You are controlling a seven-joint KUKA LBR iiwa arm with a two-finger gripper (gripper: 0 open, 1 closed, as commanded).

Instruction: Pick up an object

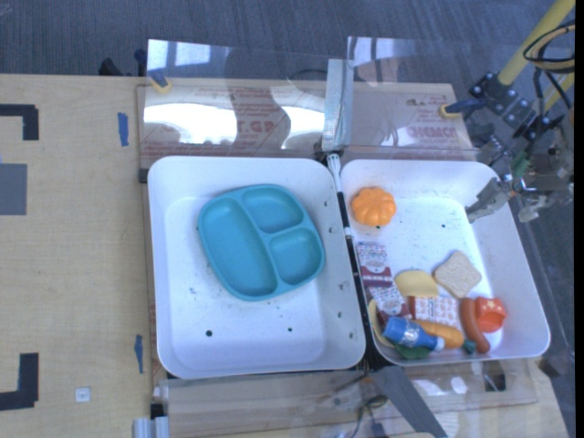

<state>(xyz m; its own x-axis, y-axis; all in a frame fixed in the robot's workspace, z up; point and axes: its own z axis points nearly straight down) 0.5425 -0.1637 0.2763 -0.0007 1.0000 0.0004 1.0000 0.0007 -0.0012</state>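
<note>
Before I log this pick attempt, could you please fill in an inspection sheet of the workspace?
Surface: two white bins; left bin, right bin, speckled.
Job's things: orange toy pumpkin, bread slice, sausage, blue bottle, packets, heaped in right bin's near corner.
Clutter: blue divided plate in left bin.
Grippers: gripper over right bin's far right edge, holding nothing seen.
Cables: black cables, yellow tube.
Surroundings: wooden bench, clear panels, grey carpet.

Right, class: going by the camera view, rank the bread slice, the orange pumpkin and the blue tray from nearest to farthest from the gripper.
From the gripper at the right bin's far right edge:
1. Bread slice, right bin, just below it.
2. Pumpkin, same bin's left side.
3. Blue tray, in the left bin.
</note>
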